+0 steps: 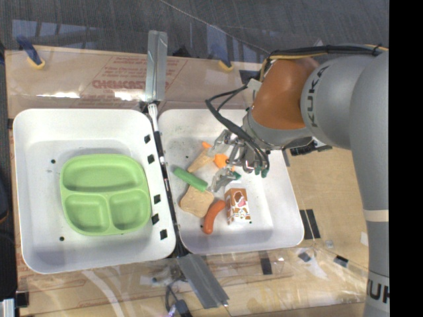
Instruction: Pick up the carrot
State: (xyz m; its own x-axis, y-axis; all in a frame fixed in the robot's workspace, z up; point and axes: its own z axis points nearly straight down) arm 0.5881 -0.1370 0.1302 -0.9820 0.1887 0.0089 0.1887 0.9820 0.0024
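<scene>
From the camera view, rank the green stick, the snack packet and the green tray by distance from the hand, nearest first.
1. Green stick: just left of the hand, in the right bin.
2. Snack packet: below the hand, same bin; nearly as close, so a tight call.
3. Green tray: far left, in the left bin.

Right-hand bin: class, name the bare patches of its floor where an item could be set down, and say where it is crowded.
Free: the right bin's floor along its right wall, beyond the snack packet, and its top-left corner near the divider. Crowded: the middle, where the gripper hangs over the carrot, green stick, bread slice and sausage.
</scene>
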